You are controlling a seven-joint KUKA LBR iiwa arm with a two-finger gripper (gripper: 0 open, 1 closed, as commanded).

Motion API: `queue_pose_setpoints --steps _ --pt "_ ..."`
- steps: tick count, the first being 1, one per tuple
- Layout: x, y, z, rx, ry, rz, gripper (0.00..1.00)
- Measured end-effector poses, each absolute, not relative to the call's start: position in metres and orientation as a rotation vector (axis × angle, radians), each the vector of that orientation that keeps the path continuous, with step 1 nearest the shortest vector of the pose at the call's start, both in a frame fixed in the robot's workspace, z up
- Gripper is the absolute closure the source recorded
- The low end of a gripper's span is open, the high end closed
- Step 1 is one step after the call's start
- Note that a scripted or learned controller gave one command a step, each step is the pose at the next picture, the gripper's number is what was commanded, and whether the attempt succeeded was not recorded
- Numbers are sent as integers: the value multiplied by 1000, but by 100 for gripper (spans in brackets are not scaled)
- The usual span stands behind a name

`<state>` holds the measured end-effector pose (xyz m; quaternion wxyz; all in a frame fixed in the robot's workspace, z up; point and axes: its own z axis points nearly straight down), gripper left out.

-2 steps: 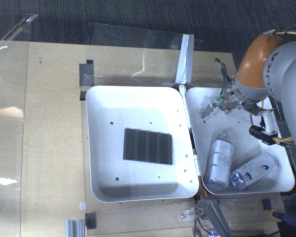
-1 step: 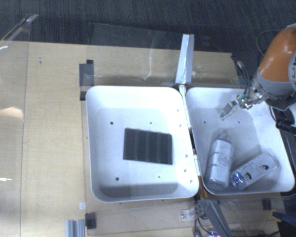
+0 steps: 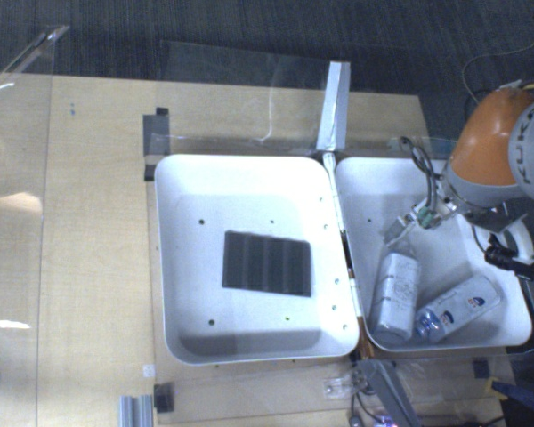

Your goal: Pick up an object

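In the right bin (image 3: 365,185) lie two items close together. One is a silvery grey bottle (image 3: 396,296) pointing toward the front wall; the other is a clear plastic bottle with a blue cap (image 3: 454,308), lying slantwise beside it. A flat black ribbed pad (image 3: 267,263) rests in the middle of the left bin (image 3: 182,194). My gripper (image 3: 411,222) hangs over the middle of the right bin, just beyond the top end of the grey bottle, and nothing shows in its grasp.
The arm's orange band (image 3: 489,145) and grey wrist cover the right bin's far right side, with cables trailing around them. A metal divider post (image 3: 334,105) stands behind the seam between the bins. Clamps and hardware sit along the bench's front edge.
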<state>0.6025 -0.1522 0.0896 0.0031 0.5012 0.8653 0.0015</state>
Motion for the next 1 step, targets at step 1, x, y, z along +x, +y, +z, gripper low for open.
queue_pose_setpoints --steps 1 --pt "605 -152 102 1569 2707 12 100"
